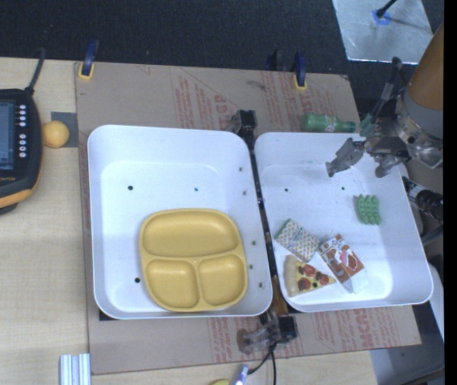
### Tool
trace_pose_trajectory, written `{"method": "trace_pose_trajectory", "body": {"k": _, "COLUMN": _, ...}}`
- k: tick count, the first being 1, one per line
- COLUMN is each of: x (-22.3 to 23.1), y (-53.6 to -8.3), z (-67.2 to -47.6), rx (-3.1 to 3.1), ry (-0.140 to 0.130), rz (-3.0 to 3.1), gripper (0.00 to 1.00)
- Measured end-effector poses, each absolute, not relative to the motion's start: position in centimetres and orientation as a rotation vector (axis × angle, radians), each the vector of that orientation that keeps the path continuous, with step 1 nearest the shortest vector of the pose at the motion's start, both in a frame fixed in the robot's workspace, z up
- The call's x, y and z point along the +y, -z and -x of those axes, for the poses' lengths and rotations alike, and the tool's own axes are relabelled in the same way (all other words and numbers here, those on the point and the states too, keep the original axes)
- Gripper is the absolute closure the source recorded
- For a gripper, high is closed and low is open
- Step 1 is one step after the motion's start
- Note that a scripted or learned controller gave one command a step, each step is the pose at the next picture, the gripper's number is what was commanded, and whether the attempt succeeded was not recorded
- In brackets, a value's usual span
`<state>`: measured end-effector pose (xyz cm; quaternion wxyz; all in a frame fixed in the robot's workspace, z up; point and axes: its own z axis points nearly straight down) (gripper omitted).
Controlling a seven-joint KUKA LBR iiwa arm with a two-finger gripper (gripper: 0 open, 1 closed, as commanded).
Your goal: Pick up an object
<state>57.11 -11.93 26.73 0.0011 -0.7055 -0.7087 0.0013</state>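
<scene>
My gripper (365, 160) hangs over the back right of the right bin (293, 151), fingers spread apart with nothing between them. Below it and slightly right lies a small green ridged block (366, 208). Near the bin's front sit a patterned packet (297, 239), a red and white packet (342, 260) and a toy pizza slice (307, 277). The left bin (116, 147) holds a yellow divided plate (193, 258).
A teach pendant (0, 151) and an orange ball (55, 133) lie left of the bins. A green bottle (325, 123) rests behind the right bin. Clamps (89, 58) hold the cardboard at the back edge.
</scene>
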Motion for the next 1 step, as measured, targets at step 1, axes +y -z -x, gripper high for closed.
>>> {"method": "trace_pose_trajectory", "body": {"k": 1, "x": -17.53, "y": -25.07, "z": -50.43, "rx": -2.226, "ry": -0.006, "rz": 2.216, "gripper": 0.0}}
